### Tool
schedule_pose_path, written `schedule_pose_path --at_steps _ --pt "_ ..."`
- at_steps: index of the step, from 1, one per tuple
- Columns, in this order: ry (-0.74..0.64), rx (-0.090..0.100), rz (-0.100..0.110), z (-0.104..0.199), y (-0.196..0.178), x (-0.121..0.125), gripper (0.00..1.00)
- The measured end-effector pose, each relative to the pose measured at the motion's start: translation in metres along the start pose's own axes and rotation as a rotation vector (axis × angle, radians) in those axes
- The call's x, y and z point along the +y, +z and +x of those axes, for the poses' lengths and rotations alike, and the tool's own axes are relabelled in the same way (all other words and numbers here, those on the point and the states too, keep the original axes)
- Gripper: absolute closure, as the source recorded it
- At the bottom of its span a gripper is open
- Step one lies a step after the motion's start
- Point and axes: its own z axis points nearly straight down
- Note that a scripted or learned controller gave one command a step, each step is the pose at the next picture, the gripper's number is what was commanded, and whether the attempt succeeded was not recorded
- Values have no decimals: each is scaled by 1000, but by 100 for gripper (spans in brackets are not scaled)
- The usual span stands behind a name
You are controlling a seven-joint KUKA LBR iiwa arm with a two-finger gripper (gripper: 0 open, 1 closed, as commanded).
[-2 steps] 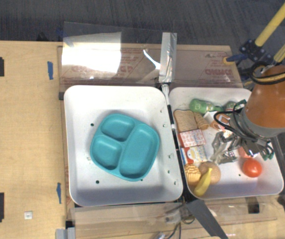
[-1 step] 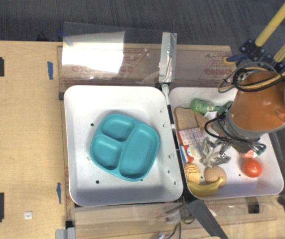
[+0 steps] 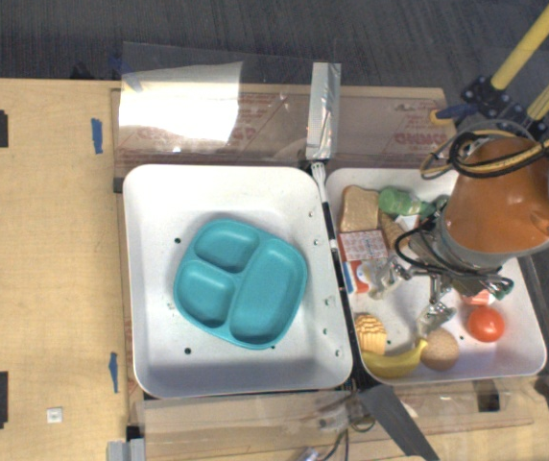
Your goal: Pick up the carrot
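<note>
My gripper [image 3: 437, 319] hangs low in the right bin [image 3: 529, 358], under the orange wrist band. It sits just above a tan potato-like lump [image 3: 440, 351] and the banana [image 3: 395, 359]. A small orange piece [image 3: 477, 299], possibly the carrot, pokes out from under the wrist just right of the gripper; most of it is hidden. Below that piece lies a red-orange tomato [image 3: 487, 326]. I see nothing held in the gripper.
The right bin also holds a bread slice [image 3: 358, 208], a green item [image 3: 398, 201], a red-and-white packet [image 3: 363, 248] and a ridged yellow snack [image 3: 371, 330]. The left bin [image 3: 150, 200] holds a teal divided plate [image 3: 241, 282]. Cables loop beside the wrist.
</note>
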Motion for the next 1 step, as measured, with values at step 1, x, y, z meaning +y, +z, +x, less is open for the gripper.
schedule_pose_path --at_steps 1 --pt "348 -1 -3 -57 4 -110 0"
